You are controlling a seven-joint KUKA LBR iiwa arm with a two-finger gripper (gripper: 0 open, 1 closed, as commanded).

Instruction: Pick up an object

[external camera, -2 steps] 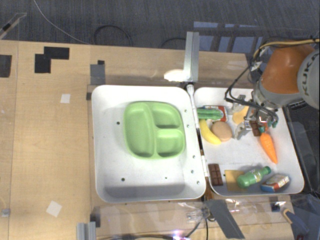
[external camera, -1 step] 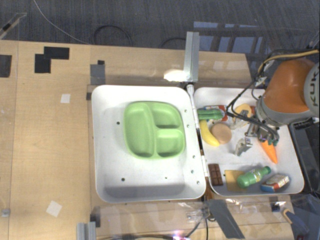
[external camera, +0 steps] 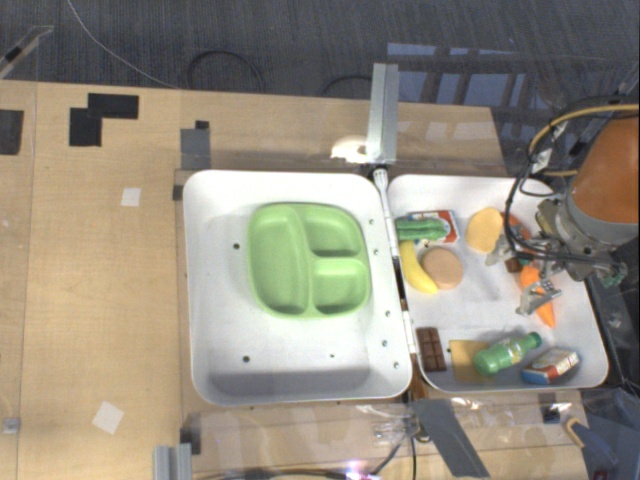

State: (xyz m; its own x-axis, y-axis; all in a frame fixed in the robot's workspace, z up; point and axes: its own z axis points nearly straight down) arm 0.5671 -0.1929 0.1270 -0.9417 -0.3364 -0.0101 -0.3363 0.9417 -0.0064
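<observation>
The surface (external camera: 90,298) carried two white bins side by side. The left bin (external camera: 215,368) held a green tray (external camera: 306,258) with three compartments, lying flat near the bin's middle. This tray served as the landmark for the positions below.

The right bin (external camera: 480,303) lay to the right of the tray, and all the loose objects sat in it. Nearest the tray, along the bin's left wall, lay a banana (external camera: 416,271). Touching the banana on its far side from the tray sat a round tan bun (external camera: 443,267). Above these, further from the camera, lay a flat packet (external camera: 430,227) in green, red and white. Further right of the tray, past the packet, stood a yellow rounded object (external camera: 485,230).

Toward the bin's near edge, a brown chocolate bar (external camera: 431,348) lay closest to the tray. Right of it lay a green bottle (external camera: 506,354) on its side, resting over a flat tan card (external camera: 468,352). Beyond the bottle, a small red, white and blue box (external camera: 553,366) lay at the bin's near right corner.

The arm (external camera: 605,183) stood over the right side of that bin, farthest from the tray. The gripper (external camera: 535,286) pointed down close to an orange carrot (external camera: 540,303), just beside it. Whether the gripper was open or closed could not be determined, nor whether it had hold of anything. Black cables (external camera: 520,183) looped from the arm above the yellow object.
</observation>
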